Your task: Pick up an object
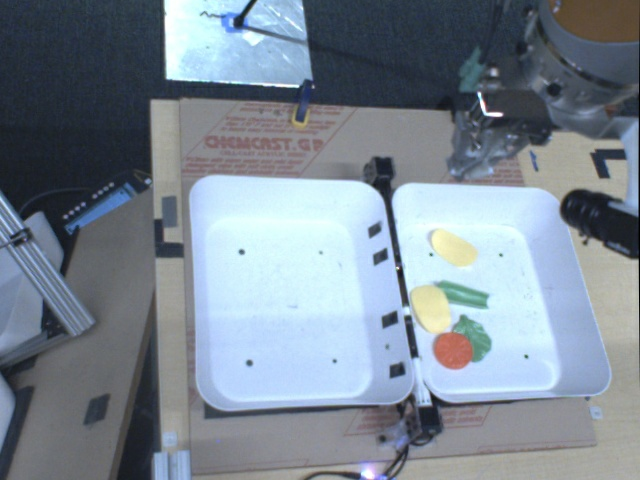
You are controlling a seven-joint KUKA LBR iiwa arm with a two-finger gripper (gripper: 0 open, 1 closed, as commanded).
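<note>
Four small toy food pieces lie in the right bin (575,298), all in its left half. A yellow oval piece (453,247) sits farthest up; below it, toward five o'clock, a green bean-shaped piece (464,293) lies nearly level. Just at its eight o'clock rests a second, paler yellow piece (431,308), close to the divider between the bins. At six o'clock of the bean, a red round tomato-like piece (453,351) touches a green leafy piece (476,336) on its upper right.

The gripper (478,158) hangs outside the bin, above the cardboard just beyond the right bin's far rim, at about twelve o'clock from the upper yellow piece and well apart from all four pieces. Nothing shows between its fingers; how far the jaws are parted cannot be told from this angle. The grey arm with its orange band (598,3) enters from the upper right corner.

The left bin (290,288) lies beside the right one, their edges touching along a row of black clips (388,320). Both rest on a cardboard sheet (265,133).
</note>
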